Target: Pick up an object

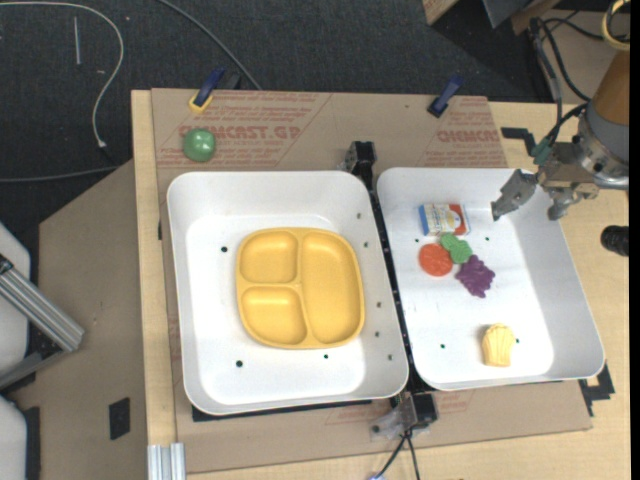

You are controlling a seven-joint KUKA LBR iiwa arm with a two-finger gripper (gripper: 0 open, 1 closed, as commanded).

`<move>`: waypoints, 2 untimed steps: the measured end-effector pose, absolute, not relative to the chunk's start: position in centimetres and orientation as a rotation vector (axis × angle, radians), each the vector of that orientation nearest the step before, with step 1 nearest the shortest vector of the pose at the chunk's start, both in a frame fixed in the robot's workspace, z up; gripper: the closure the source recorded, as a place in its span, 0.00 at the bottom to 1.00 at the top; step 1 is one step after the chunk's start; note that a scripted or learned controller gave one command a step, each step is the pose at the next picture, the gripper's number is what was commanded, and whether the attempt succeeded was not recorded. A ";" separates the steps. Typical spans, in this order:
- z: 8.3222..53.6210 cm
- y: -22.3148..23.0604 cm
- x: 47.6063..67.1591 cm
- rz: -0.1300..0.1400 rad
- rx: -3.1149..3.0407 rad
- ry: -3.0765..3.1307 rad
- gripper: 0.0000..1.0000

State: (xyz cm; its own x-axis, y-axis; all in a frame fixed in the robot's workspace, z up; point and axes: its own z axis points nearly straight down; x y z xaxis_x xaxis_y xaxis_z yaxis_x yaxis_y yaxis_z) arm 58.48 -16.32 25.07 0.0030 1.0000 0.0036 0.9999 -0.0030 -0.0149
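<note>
The bench point(100, 268) carries two shallow white bins side by side on a cardboard sheet point(330, 128) held by two blue clamps point(208, 90). The left bin point(200, 208) holds a yellow three-compartment plate point(300, 288) lying flat at its centre. The right bin point(560, 298) holds five small objects: a white, blue and red carton point(441, 217) near the far wall; a green toy point(458, 249) just in front of it; an orange-red round piece point(434, 260) touching the green toy on its left; a purple grape cluster point(476, 276) just beside the green toy on the near side; and a yellow piece point(498, 345) well apart, near the front wall. A green ball point(200, 145) rests on the cardboard outside the left bin, at its far left corner. The arm enters from the right, and the gripper point(535, 194) hangs over the far right part of the right bin. Its fingers are spread apart, one point(508, 197) pointing toward the carton but clear of it, and nothing sits between them. All five objects lie in the bin, untouched.
</note>
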 end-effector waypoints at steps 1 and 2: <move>25.8 -16.3 58.7 0.001 -2.220 -2.221 0.00; 19.7 -16.4 58.0 0.005 -2.217 -2.216 0.00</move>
